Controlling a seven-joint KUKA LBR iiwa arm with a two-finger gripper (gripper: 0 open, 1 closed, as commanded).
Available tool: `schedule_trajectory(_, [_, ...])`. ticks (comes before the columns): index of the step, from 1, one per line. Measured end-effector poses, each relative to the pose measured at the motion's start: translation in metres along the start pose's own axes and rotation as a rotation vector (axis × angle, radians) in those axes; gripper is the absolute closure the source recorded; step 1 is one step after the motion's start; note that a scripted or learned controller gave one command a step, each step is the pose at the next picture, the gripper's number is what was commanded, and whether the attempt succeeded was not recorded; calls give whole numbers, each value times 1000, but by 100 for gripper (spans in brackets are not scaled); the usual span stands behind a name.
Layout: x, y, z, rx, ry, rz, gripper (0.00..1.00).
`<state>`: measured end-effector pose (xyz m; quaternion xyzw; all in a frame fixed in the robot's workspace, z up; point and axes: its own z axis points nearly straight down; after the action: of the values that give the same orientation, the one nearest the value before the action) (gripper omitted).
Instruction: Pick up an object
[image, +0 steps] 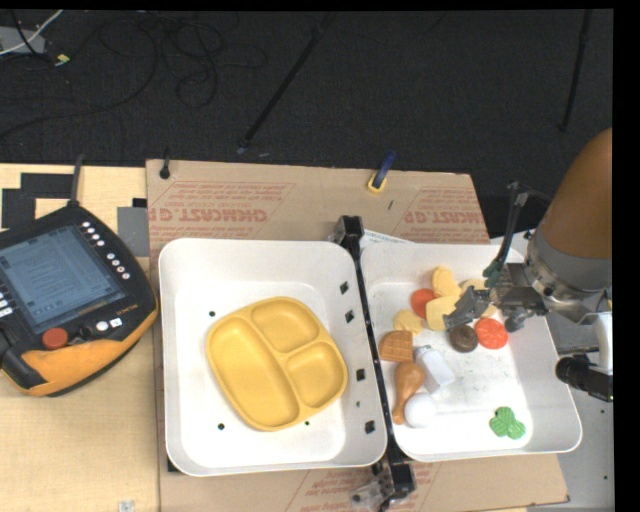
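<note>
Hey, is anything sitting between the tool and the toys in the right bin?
Nothing visible. The tool hangs low in the right bin, right among the toys: the dark brown round piece just below it, the red-orange piece beside it, yellow pieces to its left.

Your bench (60, 440) is pale wood, and a brown cardboard sheet (300, 205) with reversed red print lies over its middle. A blue and yellow clip (381, 173) sits at the sheet's far edge. On the left you have a pendant (60, 290) with a grey screen and an orange underside. Beyond the bench the floor (300, 80) is dark carpet, with black cables (160, 50) trailing over it at far left.
</note>
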<state>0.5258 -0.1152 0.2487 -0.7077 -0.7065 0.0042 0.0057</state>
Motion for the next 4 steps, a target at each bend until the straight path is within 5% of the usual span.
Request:
schedule_trajectory(1, [0,2,-6,-13,-2,-2,0])
schedule_trajectory(4, [-7,9,137,-8,0,-2,0])
